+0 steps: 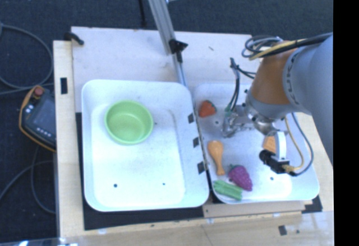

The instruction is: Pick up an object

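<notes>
The right bin (303,183) holds several small toys. A red-orange fruit (207,108) lies at its far left corner. An orange drumstick-shaped piece (216,155) lies near the bin's left wall, with a purple grape bunch (240,176) and a green vegetable (227,189) toward the front. Another orange piece (270,143) shows partly behind the arm's cables. My gripper (231,125) hangs low over the bin, between the red-orange fruit and the drumstick piece, just right of both. Nothing is visibly held.
The left bin (101,189) holds a light green bowl (129,121) at its far left. A metal pole (162,12) slants in from the top to the gap between the bins. The grey arm and its cables (280,82) cover the right bin's far right part.
</notes>
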Robot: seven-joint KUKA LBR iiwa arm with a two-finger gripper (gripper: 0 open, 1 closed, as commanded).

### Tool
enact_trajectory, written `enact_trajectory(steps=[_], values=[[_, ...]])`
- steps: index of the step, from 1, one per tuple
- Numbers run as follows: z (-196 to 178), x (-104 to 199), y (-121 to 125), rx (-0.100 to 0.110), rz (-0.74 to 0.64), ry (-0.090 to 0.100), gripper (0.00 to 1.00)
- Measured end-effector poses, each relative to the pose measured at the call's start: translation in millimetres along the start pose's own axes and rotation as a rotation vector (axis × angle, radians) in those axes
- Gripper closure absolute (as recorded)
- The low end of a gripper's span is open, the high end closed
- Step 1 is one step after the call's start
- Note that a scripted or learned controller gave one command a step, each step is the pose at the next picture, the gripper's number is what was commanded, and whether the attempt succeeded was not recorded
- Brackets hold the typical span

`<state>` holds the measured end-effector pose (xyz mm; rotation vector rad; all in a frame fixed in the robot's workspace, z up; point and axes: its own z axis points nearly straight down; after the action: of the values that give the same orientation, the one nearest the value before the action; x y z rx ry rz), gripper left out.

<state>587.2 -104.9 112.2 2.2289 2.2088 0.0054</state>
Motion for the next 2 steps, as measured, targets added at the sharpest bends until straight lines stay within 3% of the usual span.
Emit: enact_trajectory(steps=[2], values=[[-109,-4,17,-0.003,-0.012,-0.001,1.0]])
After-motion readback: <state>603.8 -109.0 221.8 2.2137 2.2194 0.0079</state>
